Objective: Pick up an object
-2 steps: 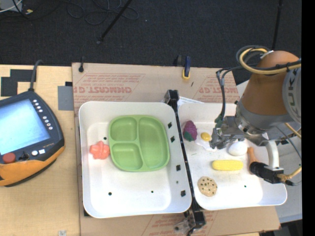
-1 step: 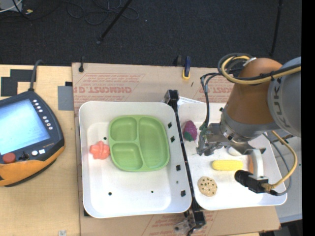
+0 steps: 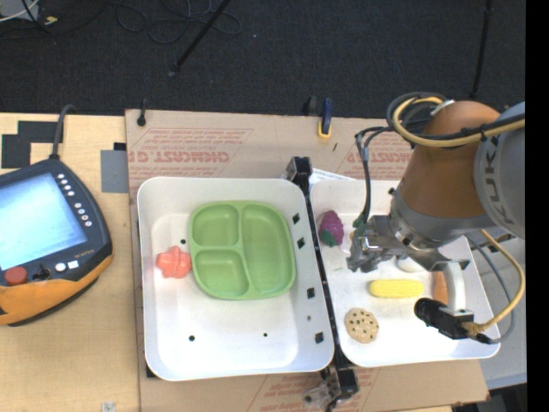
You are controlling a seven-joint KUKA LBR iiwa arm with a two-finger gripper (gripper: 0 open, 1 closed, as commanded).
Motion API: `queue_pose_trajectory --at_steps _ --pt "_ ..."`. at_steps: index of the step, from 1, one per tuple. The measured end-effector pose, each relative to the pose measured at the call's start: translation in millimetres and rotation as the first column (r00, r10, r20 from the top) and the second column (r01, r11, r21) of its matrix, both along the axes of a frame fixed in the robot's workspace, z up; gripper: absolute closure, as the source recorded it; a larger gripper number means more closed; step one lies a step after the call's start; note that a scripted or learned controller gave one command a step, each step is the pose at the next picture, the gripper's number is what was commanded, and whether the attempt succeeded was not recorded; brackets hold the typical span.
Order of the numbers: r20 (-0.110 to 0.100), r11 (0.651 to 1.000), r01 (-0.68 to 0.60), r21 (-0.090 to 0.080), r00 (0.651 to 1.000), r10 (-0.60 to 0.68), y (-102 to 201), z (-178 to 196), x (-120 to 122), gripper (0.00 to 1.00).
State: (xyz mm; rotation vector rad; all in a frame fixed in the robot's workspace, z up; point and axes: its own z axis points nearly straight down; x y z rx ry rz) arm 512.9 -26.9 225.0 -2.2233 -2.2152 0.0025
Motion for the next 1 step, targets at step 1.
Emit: queue_pose_trajectory --at_steps 1 --pt "0.0 1.0 -0.003 0.0 1.0 0.003 5.2 10.0 14.8 1.0"
